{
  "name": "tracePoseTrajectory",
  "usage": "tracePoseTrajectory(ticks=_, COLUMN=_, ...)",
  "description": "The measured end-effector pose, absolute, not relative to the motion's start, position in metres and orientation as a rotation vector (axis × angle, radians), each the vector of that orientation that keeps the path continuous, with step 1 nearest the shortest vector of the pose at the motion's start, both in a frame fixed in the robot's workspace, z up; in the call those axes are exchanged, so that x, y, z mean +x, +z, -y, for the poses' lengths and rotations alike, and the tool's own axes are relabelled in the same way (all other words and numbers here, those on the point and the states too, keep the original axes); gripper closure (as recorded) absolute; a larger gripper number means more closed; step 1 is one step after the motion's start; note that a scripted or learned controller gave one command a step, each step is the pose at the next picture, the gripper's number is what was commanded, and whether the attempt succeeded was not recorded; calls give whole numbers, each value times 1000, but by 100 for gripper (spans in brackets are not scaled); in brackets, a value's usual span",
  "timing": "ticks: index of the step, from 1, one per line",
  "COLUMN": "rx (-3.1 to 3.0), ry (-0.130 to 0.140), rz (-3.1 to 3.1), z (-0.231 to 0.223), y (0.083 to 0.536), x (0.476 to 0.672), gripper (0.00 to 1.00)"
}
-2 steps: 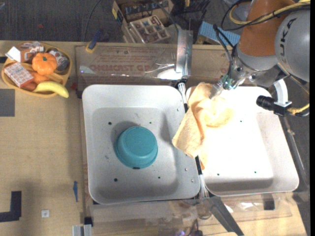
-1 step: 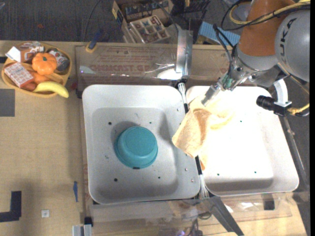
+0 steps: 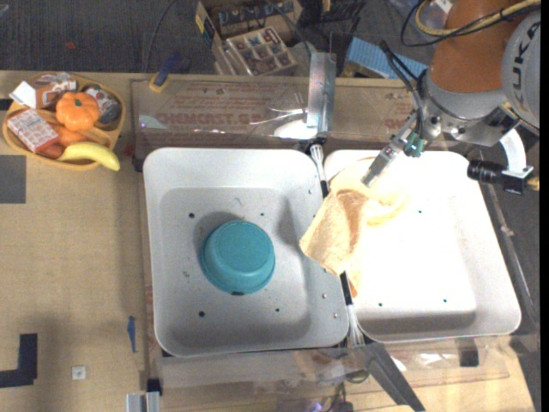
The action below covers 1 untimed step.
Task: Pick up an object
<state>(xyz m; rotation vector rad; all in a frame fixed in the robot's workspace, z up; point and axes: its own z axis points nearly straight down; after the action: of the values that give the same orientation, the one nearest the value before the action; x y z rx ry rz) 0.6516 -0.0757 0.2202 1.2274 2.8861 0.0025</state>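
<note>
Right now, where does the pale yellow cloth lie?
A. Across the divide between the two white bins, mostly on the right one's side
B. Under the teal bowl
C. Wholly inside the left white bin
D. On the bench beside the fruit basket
A: the pale yellow cloth drapes over the shared rim, from the right bin into the left bin, apart from the teal bowl.

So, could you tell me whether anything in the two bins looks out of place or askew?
Yes: the yellow cloth is crumpled and draped over the divide between the right bin and the left bin, its corner hanging into the left one. The teal bowl lies upside down.
</note>
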Motion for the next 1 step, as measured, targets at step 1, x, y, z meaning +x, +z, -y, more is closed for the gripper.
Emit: tracePoseTrajectory(ticks=1, rx=1226, ry=1, rz=-2888, z=130, y=124, x=664, gripper=0)
